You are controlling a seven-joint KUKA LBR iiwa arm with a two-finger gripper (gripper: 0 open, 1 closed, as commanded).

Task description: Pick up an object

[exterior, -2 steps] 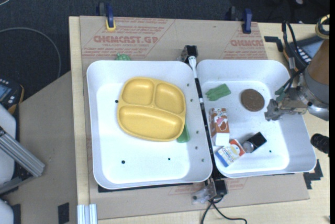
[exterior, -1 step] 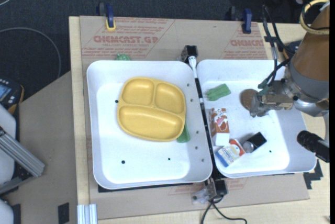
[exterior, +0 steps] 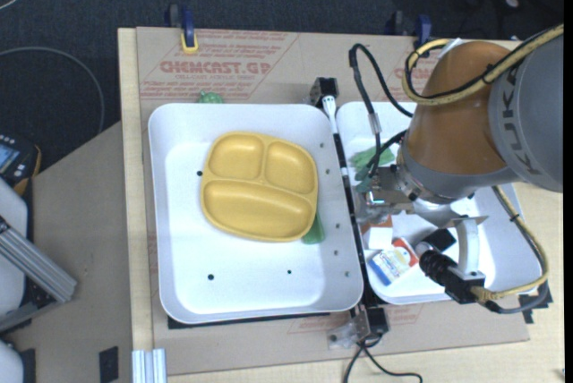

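In the right bin, at its left wall, small items lie bunched: a green piece toward the far side and a red, white and blue packet toward the near side. The gripper hangs between them, directly over this cluster, its opening hidden under the orange-banded wrist, so I cannot tell its state. The yellow divided plate lies well apart, in the left bin.
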